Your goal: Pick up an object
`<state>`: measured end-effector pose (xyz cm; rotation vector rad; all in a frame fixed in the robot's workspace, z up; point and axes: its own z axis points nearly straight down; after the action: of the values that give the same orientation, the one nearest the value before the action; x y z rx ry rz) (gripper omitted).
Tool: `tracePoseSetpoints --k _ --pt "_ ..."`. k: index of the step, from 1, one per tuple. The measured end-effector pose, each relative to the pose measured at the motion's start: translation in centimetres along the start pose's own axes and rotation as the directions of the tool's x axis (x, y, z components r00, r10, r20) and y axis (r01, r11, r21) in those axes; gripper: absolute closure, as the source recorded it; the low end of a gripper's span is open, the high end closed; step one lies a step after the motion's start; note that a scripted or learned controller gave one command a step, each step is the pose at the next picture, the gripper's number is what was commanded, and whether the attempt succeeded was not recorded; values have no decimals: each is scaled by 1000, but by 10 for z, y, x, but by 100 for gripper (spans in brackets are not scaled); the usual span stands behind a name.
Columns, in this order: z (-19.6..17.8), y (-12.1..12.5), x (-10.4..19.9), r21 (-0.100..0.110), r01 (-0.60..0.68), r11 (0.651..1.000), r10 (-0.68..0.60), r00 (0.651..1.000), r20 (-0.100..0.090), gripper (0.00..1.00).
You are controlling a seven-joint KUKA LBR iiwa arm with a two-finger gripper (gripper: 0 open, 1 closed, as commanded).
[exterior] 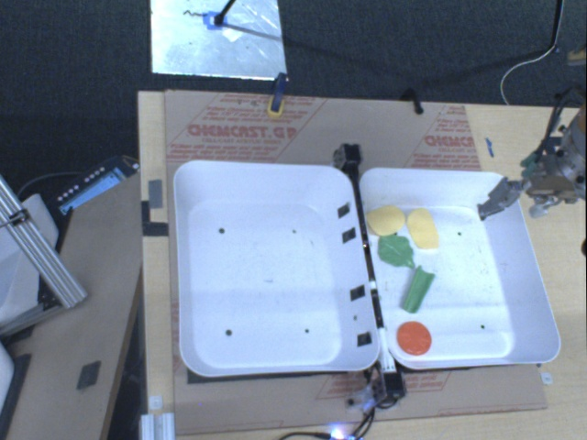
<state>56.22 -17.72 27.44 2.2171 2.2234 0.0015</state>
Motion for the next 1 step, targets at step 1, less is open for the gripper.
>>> tracePoseSetpoints --k 1 --pt "166 -14 40 15 2 1000 -2 1000 -6 0"
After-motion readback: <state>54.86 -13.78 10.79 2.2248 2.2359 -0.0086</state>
